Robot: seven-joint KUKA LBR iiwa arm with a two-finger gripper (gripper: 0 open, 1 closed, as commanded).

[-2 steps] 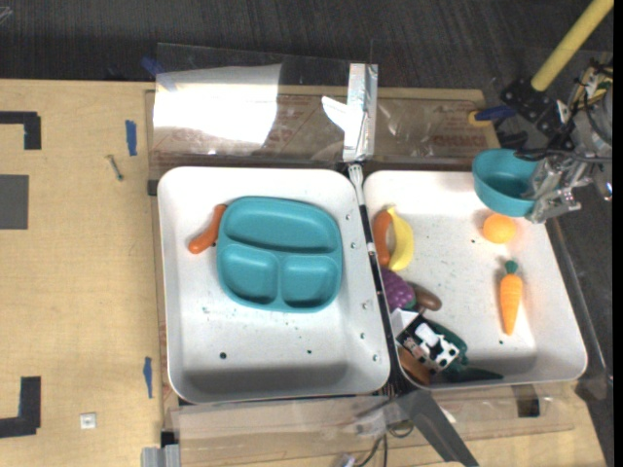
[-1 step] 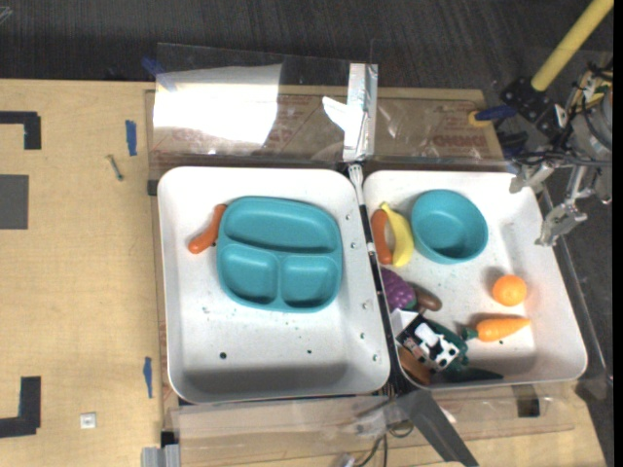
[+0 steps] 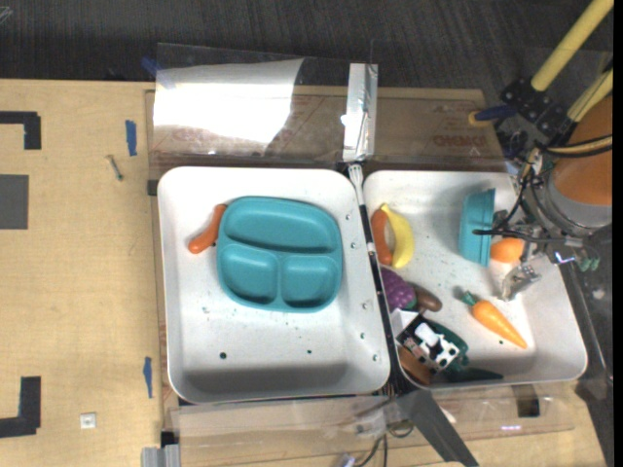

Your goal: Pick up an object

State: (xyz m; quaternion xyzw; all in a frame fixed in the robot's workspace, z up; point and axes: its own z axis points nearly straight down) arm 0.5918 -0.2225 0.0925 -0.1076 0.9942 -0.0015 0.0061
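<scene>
My gripper (image 3: 518,278) hangs over the right bin (image 3: 565,358) near its right wall, with the arm's orange band (image 3: 584,178) above it. Right beside the gripper, on its upper left, lies a small orange ball (image 3: 505,251), which touches a teal cup (image 3: 477,226). Just below the gripper lies a carrot (image 3: 498,321) with a green top. Nothing can be seen held in the gripper.
The right bin also holds a yellow banana (image 3: 397,235), purple grapes (image 3: 397,288), a brown piece (image 3: 428,302) and a black-and-white cow toy (image 3: 435,343). In the left bin (image 3: 195,358) sits a teal divided plate (image 3: 280,251) with an orange sausage (image 3: 205,232) next to it.
</scene>
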